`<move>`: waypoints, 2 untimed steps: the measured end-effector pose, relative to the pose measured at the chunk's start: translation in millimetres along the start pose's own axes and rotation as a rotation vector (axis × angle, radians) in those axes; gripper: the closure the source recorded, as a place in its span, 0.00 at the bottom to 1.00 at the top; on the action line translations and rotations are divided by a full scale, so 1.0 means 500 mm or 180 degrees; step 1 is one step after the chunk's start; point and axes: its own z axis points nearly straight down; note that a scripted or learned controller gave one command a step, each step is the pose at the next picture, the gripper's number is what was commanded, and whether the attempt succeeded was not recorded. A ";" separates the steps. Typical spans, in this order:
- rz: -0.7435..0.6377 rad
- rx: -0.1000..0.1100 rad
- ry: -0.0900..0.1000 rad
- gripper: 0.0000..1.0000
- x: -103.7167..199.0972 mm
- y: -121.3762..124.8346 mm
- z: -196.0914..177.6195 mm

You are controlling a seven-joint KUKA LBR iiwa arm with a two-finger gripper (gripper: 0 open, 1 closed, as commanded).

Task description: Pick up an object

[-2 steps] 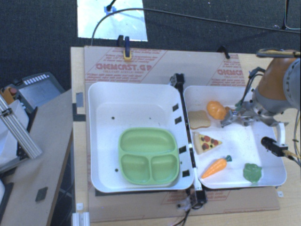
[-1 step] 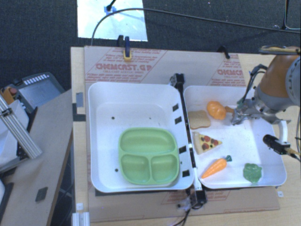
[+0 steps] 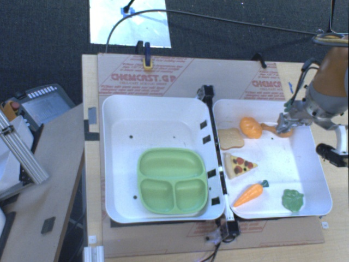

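Green divided plate [image 3: 173,181] alone in left bin [image 3: 117,146]; five toy foods in right bin [image 3: 311,168]; tool [image 3: 284,124] state unclear.

Bright, even overhead light nearly washes out the white bins [image 3: 158,108]. Shadows stay soft and faint. A floor sheet [image 3: 130,15] glares. The picture is slightly soft and grainy.

The worktop [image 3: 92,146] carries a printed cardboard sheet [image 3: 163,75]; two white bins [image 3: 158,105] sit side by side upon it.
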 end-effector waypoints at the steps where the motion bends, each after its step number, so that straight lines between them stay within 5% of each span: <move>1: -0.0003 -0.0004 -0.0001 1.00 0.004 -0.004 -0.128; 2: -0.0003 0.0009 0.0002 1.00 0.003 -0.002 -0.147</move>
